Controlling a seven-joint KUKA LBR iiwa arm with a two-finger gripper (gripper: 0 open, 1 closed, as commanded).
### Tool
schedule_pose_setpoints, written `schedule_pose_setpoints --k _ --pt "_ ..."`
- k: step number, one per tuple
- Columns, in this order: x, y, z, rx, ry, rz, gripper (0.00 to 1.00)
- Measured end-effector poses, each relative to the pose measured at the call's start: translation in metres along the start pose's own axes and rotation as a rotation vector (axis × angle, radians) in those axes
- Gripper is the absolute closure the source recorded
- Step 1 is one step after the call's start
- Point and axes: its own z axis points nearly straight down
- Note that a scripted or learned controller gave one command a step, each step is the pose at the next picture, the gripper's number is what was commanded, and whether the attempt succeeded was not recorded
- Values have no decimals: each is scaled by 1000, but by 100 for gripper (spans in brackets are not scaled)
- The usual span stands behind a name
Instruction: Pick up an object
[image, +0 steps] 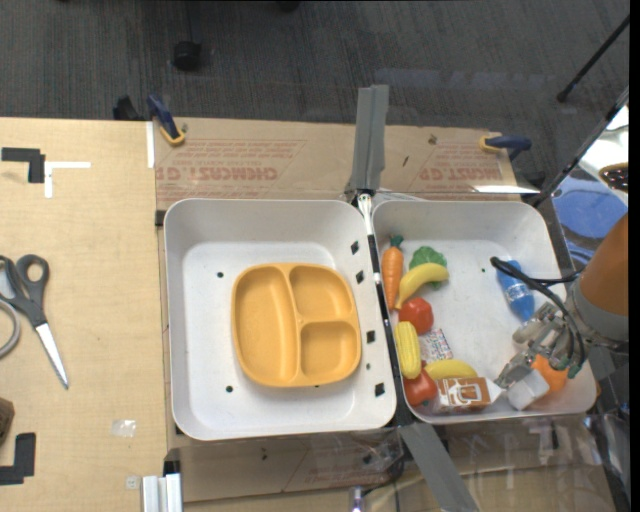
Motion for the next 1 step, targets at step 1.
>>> schedule_pose_setpoints --k 1 --pt "50 71 -2 -6 -8 93 0"
